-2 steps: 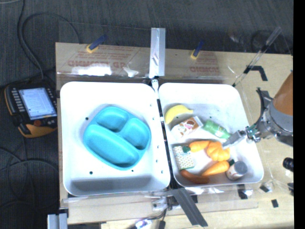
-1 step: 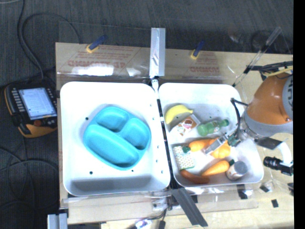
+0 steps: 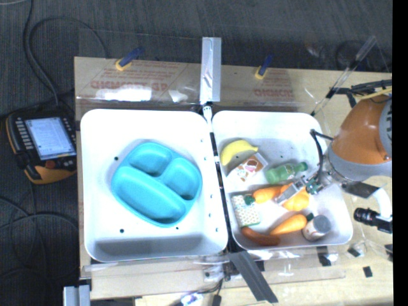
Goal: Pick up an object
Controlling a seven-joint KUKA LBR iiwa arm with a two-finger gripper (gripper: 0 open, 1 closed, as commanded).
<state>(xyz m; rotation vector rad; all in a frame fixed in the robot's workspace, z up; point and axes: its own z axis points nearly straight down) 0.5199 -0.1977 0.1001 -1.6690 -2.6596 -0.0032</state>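
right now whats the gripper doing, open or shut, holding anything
Gripper: low in the right bin, among the carrots and the green bottle. Open or shut cannot be told, nor whether it holds anything.

The robot arm (image 3: 366, 142) is big and round, with a bright orange band and a grey part below it. Thin black cables run along it. Its gripper (image 3: 305, 187) is small, shiny metal.
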